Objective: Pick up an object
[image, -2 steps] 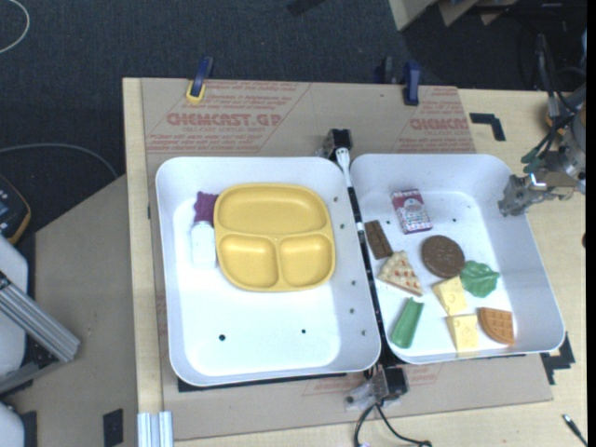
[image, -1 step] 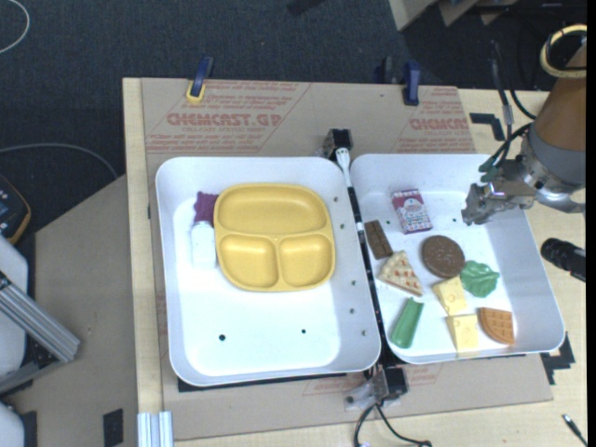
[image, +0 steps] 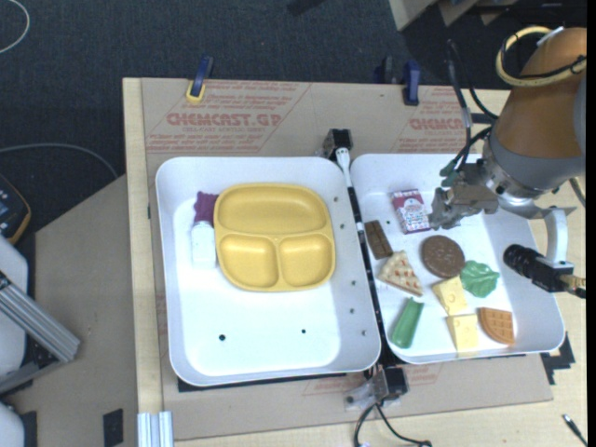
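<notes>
The right bin [image: 549, 333] holds several toy foods. A red and white packet [image: 408, 210] lies near its back, with a brown bar [image: 377, 238] to its left. Further forward are a pizza slice [image: 402, 273], a round brown cookie [image: 442, 256], a green leaf [image: 479, 277], two yellow cheese blocks [image: 452, 296], a waffle [image: 496, 324] and a green cucumber [image: 406, 322]. My gripper [image: 447, 209] hangs over the right bin, just right of the packet and behind the cookie. From this angle its tip is dark and hard to read.
The left bin [image: 261, 343] bears a yellow divided plate [image: 275, 236] with a purple and white item [image: 202, 226] on its left. A black cylinder [image: 531, 265] juts from the arm over the right bin's right side. Clamps sit on the board's far edge.
</notes>
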### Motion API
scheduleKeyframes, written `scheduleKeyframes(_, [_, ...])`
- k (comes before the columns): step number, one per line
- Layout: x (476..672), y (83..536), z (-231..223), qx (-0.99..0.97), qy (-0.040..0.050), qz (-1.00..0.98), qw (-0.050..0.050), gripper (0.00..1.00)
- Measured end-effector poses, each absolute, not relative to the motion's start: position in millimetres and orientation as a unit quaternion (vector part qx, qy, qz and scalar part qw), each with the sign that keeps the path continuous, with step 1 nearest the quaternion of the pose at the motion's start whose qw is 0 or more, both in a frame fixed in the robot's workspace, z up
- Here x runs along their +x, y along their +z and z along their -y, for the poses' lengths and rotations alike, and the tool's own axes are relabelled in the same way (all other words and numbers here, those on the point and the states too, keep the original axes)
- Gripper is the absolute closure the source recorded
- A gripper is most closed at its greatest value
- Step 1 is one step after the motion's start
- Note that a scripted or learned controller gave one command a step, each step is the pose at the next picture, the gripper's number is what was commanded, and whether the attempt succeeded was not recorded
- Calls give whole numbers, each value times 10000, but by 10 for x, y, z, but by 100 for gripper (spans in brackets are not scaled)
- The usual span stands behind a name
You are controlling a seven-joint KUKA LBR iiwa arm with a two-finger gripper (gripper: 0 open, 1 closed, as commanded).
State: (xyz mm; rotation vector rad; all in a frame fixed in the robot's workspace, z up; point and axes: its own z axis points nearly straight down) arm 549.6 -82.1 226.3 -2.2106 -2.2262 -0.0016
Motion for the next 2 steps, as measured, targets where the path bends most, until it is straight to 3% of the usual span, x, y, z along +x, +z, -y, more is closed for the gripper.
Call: scheduleKeyframes(2, [5346,2325,78,-7061,6,7081,18,100])
